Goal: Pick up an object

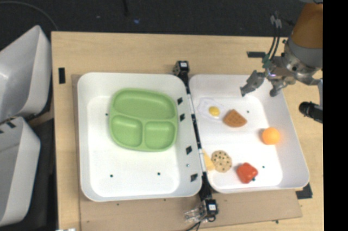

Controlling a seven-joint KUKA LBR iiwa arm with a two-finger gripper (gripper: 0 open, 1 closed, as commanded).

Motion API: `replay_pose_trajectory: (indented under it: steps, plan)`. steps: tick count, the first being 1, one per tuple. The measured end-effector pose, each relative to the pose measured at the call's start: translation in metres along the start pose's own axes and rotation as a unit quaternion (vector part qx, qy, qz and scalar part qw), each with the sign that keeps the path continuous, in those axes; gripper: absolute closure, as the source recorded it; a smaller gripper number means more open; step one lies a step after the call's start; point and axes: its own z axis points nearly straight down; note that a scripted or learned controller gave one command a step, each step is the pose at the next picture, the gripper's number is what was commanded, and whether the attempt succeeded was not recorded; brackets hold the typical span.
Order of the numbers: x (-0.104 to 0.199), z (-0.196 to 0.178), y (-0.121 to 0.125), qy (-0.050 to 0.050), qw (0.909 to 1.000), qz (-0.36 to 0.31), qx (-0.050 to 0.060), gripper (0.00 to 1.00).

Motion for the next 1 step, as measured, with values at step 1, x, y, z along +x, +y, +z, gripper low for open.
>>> replay_pose_trajectory:
  steps: [1]
  plan:
    - [0.0006,-0.0084,0.0024,-0.001,1.0000,-0.001,-0.007,0.00]
